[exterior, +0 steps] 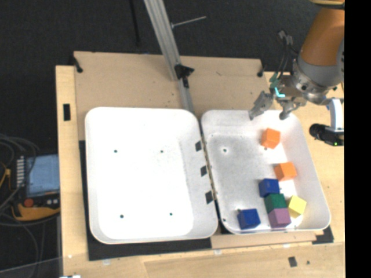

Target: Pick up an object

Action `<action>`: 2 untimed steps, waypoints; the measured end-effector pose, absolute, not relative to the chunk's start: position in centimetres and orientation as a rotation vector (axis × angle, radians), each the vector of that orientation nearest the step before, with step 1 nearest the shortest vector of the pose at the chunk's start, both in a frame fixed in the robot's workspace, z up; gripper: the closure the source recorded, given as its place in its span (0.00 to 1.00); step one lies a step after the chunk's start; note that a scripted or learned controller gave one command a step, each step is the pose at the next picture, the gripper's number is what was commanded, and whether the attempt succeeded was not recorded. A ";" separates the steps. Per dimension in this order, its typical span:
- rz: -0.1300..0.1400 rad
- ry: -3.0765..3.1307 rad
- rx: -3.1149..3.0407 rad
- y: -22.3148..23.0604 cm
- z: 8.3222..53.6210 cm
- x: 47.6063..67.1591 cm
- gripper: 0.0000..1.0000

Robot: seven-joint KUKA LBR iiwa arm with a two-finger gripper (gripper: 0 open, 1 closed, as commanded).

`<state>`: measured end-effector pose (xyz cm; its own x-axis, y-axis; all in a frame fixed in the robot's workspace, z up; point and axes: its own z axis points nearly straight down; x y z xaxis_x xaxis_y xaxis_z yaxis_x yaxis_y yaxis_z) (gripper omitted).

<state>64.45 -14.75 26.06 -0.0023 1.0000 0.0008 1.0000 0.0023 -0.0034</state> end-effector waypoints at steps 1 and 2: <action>0.001 -2.227 -2.219 -14.8 26.3 64.5 0.00; 0.006 -2.226 -2.215 -14.0 21.0 64.2 0.00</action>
